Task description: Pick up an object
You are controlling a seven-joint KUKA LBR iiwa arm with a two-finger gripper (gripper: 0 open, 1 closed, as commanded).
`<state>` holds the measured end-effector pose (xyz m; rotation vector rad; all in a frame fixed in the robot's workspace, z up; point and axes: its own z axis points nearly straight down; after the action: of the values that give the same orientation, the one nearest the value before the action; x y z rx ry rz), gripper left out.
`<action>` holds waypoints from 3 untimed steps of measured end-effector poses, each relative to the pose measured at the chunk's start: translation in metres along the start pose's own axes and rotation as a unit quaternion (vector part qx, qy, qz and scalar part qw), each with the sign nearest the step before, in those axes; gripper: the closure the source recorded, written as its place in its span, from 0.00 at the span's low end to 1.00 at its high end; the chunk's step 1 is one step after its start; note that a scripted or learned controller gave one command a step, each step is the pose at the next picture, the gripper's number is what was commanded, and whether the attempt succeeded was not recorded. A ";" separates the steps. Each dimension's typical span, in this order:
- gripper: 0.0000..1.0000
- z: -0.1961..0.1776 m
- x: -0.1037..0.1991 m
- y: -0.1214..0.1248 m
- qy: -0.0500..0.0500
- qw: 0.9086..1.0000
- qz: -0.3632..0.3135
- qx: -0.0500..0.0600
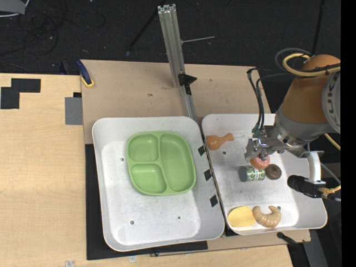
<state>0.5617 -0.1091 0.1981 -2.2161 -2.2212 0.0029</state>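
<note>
Gripper (258, 149) and grey arm (303, 113), with its orange band, reach in from the right over the right bin (311, 218), the metal tip low above the middle of the bin floor; whether it is open or closed cannot be told, and no object can be seen held in it. Just under the tip lies a small pink and orange piece (259, 162), touching or nearly touching it. Right beside that, toward the front edge, a small green can (255, 174) lies on its side; its label is too small to read. A dark brown round object (273, 172) sits just to the can's right. Near the bin's back-left corner lies an orange drumstick-shaped toy (219, 141). By the front edge rest a yellow round piece (241, 217) and, beside it, a tan curled croissant-like toy (267, 216). The left bin (111, 227) carries a green divided plate (161, 163) with three compartments, set toward its back edge.
</note>
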 end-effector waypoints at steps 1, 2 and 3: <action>1.00 -0.015 0.049 0.014 -0.001 1.000 -0.001 -0.001; 1.00 -0.010 0.108 0.025 0.000 1.000 -0.001 -0.001; 1.00 -0.011 0.169 0.035 0.000 1.000 -0.002 -0.001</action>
<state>0.5968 0.0603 0.2095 -2.2122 -2.2266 0.0000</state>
